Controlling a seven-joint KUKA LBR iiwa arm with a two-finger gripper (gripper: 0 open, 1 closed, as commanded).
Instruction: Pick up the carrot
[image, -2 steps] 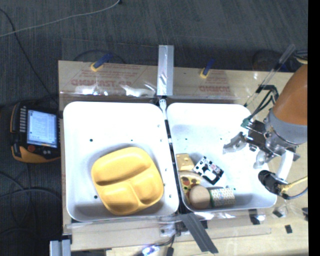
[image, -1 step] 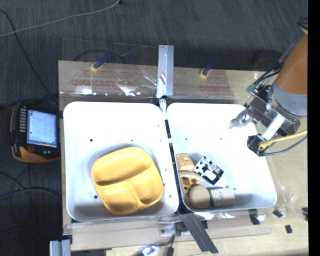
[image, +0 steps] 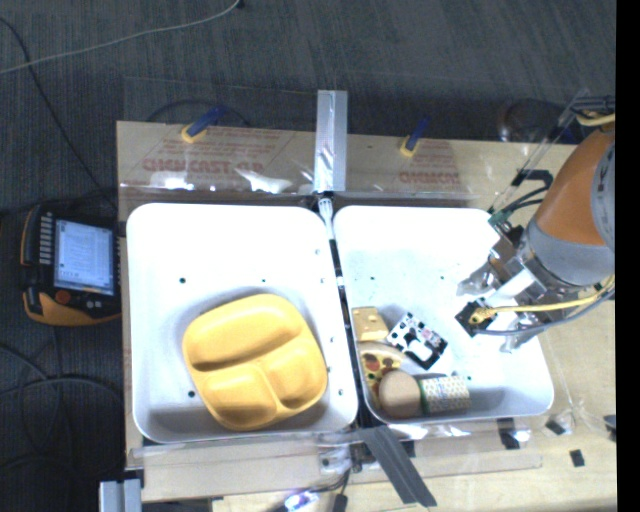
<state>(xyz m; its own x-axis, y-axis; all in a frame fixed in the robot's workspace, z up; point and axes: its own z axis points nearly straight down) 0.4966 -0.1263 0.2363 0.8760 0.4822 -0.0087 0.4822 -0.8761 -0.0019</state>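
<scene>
Operator: What kind of place are you looking at?

Guide: You are looking at a robotics lab test cell. Note the plywood bench (image: 150, 140) on dark carpet, the two shallow white plastic bins (image: 160, 225) clamped side by side, and the clear plastic sheeting (image: 240, 160) taped behind them.

Operator: What else confirms it?

Guide: Check the orange-and-black handheld teach pendant (image: 68, 265) lying left of the bench, with loose cables (image: 60, 55) trailing across the floor.
</scene>
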